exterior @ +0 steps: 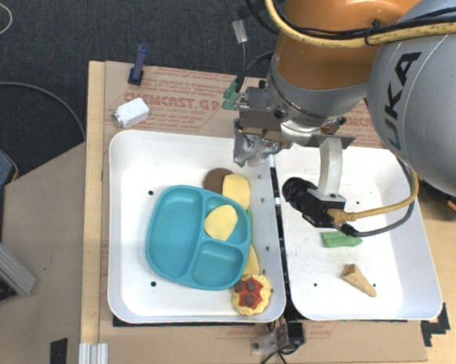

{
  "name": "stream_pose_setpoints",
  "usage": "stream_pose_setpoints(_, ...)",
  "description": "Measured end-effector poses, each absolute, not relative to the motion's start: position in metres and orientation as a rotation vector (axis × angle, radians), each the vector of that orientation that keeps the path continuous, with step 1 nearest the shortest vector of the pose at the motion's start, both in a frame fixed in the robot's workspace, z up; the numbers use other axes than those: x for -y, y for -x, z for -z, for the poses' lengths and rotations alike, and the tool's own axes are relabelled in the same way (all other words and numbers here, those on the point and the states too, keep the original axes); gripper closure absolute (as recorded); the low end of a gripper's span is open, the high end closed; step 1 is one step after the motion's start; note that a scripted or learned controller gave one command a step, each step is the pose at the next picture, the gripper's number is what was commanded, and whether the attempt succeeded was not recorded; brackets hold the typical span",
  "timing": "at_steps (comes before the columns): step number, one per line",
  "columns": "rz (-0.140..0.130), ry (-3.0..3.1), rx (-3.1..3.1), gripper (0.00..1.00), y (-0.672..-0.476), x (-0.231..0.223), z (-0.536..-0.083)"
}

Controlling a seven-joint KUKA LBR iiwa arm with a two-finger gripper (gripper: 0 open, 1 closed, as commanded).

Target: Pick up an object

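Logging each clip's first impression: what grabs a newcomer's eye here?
The big grey-and-orange arm looms over the top right, its end effector hanging above the left bin's far edge. Next comes the bright blue divided plate in that bin, a yellow piece on it. The right bin holds a green block and a tan wedge.
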State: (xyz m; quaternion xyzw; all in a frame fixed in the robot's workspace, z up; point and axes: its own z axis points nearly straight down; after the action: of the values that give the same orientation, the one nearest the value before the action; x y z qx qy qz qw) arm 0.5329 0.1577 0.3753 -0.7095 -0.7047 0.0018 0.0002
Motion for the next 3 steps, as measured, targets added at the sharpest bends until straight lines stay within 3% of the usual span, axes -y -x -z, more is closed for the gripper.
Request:
stream_pose_setpoints(1, 0.000, 2.221, 2.223, 1.00, -0.533, -0.162, -0.386)
stream_pose_setpoints(2, 0.018, 2.214, 2.233, 1.00, -0.517, -0.229, -0.470)
stream_pose_setpoints(3, -0.011, 2.217, 2.221, 1.00, -0.477, -0.224, -0.418)
